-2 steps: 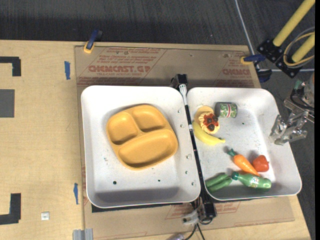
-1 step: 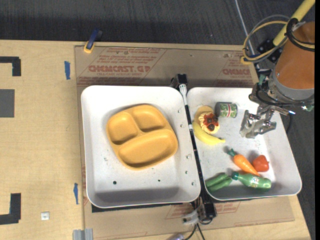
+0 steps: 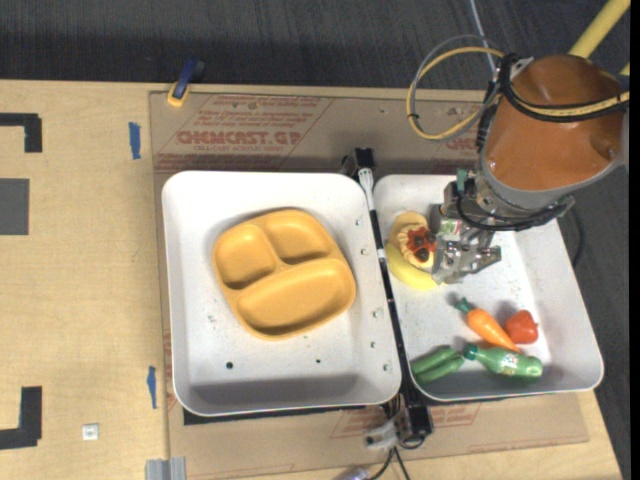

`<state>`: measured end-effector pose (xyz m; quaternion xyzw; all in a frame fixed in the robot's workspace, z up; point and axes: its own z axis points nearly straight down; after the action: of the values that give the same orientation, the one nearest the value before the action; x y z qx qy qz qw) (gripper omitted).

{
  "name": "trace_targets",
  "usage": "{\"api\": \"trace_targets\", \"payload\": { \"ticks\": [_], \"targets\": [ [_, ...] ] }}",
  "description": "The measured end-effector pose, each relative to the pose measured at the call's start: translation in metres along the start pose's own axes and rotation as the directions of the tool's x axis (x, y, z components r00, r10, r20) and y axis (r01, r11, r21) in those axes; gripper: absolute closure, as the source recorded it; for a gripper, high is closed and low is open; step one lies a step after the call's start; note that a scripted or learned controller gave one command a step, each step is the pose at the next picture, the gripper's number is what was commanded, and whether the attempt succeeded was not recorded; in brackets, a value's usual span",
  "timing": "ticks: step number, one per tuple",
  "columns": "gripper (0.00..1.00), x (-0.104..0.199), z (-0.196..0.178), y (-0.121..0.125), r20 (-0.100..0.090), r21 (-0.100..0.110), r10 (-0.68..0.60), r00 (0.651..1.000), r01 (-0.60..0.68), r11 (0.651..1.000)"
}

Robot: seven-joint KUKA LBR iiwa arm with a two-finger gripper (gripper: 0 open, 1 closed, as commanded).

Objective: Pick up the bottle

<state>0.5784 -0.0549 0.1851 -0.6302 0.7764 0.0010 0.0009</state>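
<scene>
The bottle (image 3: 510, 364) is small and green, lying on its side near the front edge of the right bin (image 3: 570, 268). My gripper (image 3: 462, 261) hangs over the middle of that bin, well behind the bottle and just right of a yellow toy with red spots (image 3: 412, 249). The orange wrist band hides much of the gripper from above.
An orange carrot (image 3: 484, 324), a red pepper (image 3: 521, 326) and a green pod (image 3: 438, 362) lie close around the bottle. The left bin (image 3: 190, 298) holds an upturned yellow divided plate (image 3: 284, 271). Cables loop behind the arm.
</scene>
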Motion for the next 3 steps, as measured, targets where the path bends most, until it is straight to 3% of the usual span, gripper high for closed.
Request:
{"api": "trace_targets", "payload": {
  "ticks": [1,2,3],
  "targets": [
    [1.00,0.020,-0.059,-0.041,0.000,0.005,-0.193,0.981,0.193,0.981],
    [1.00,0.103,-0.079,-0.070,-0.001,0.005,-0.254,0.967,0.254,0.967],
    [1.00,0.137,-0.118,-0.120,-0.001,0.006,-0.484,0.875,0.484,0.875]
  ]
}}
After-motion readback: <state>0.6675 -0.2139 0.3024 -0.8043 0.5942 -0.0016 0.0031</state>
